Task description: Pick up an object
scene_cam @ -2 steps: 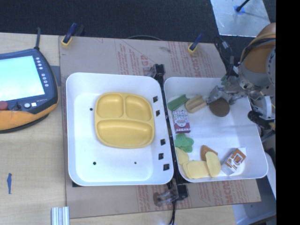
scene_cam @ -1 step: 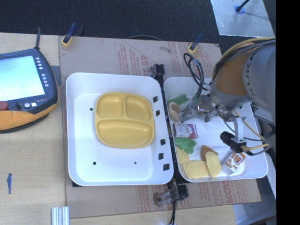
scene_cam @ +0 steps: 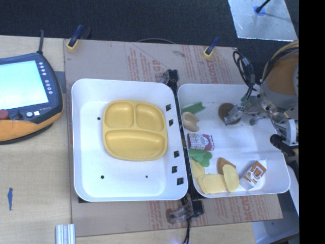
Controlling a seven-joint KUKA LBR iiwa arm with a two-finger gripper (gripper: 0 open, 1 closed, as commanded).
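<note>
Objects lie in the right bin [scene_cam: 269, 187]: a brown round piece [scene_cam: 225, 109] near its far wall, a pink packet [scene_cam: 201, 142] and yellow pieces [scene_cam: 219, 180] lower down. The claw [scene_cam: 234, 117] hovers just beside the brown piece, nothing between its fingers; I cannot tell its opening. The approach step seems in hand; next it must descend and close. The yellow tray [scene_cam: 135, 130] sits in the left bin [scene_cam: 86, 182].

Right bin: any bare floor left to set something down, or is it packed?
Right bin: bare floor mid-right, between the pink packet, the gripper above and the orange-white packet below. Crowded along its left wall and front-left corner, where the yellow pieces lie. Left bin: open strips around the yellow tray, widest in front.
</note>
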